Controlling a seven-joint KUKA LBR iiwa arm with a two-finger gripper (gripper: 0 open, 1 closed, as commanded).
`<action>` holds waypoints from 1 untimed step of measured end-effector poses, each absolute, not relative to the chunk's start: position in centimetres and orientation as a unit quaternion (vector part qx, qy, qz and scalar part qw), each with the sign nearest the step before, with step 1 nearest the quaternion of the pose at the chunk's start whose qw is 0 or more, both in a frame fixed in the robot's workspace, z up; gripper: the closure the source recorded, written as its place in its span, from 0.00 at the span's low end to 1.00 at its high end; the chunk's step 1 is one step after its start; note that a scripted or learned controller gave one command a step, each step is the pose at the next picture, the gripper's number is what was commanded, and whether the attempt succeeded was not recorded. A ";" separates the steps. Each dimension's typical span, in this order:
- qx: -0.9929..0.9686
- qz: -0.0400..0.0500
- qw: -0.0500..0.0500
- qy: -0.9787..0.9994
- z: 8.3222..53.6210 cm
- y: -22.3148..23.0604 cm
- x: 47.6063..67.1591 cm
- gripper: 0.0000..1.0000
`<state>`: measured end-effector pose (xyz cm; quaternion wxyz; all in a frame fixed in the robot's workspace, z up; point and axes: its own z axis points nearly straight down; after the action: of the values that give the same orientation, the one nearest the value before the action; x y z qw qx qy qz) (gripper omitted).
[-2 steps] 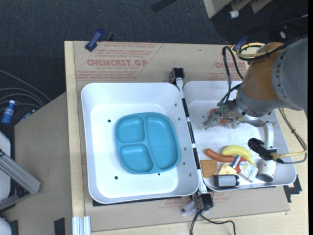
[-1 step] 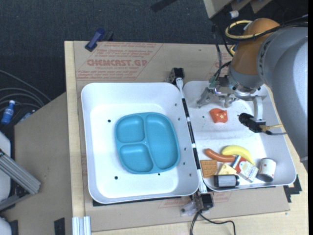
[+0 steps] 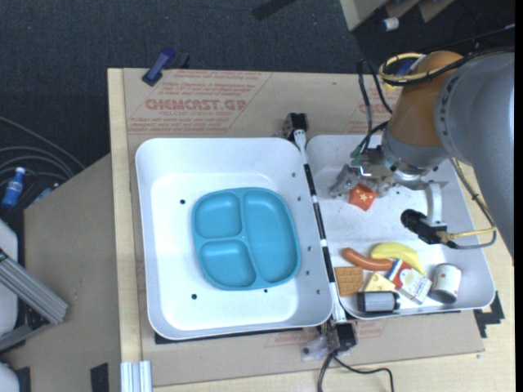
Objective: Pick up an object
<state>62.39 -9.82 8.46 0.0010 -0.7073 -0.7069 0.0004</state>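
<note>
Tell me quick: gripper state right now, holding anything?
Gripper: low in the right bin, directly over a small orange block; whether it is open, closed or gripping the block cannot be told.

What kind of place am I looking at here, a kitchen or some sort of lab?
Most likely a robotics lab, not a kitchen. A grey robot arm reaches over two white bins on a bench, one holding a blue divided plate, the other toy food such as a banana. Loose cables lie on the floor.
</note>
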 end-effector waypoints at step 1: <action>-0.707 0.000 0.000 -0.707 9.5 -9.8 62.4 1.00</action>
<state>62.44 -9.81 9.47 0.0004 -0.7073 -0.7069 0.0000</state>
